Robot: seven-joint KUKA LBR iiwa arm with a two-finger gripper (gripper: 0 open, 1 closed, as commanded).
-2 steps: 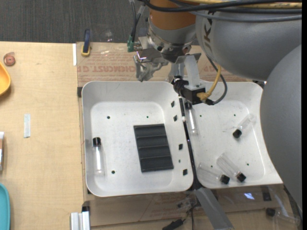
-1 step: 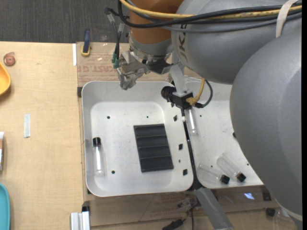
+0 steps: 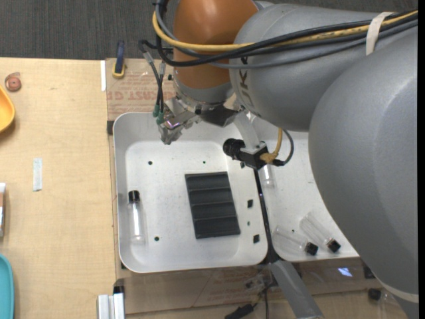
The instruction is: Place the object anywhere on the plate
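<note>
Pincer (image 3: 171, 130) hovers at left bin's (image 3: 126, 244) back edge; finger state cannot be told. Vial (image 3: 135, 214) lies by left wall, apart from black plate (image 3: 212, 205) mid-bin. Best: descend centred, fingers straddling the tube crosswise.

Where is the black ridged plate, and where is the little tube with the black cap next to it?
black ridged plate (image 3: 212, 205), camera view, on its middle ridge.
tube with the black cap (image 3: 135, 216), camera view, on its clear body.

Probably robotics lab; grey arm (image 3: 319, 72) over white bins (image 3: 133, 251); capped tubes (image 3: 135, 214); plywood bench (image 3: 60, 145).
</note>
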